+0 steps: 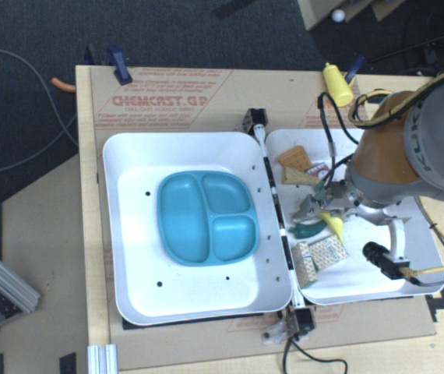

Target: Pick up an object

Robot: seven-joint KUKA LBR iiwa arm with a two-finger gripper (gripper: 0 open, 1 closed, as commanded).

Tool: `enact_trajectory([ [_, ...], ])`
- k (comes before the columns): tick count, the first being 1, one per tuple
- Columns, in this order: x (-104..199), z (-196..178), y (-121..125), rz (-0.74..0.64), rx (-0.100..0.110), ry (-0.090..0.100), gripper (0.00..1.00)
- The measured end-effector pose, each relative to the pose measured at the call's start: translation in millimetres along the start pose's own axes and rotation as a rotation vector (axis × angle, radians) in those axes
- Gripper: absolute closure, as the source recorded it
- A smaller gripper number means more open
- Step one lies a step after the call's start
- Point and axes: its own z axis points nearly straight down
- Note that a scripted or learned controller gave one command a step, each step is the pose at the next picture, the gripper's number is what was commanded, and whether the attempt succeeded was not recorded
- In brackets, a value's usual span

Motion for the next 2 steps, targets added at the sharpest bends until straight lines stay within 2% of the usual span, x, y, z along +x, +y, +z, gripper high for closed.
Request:
enact_trajectory([
  [1, 0, -10, 1, 0.000, -0.003, -0.001, 1.00],
  [2, 59, -142, 9, -0.002, -0.004, 0.000, 1.00],
])
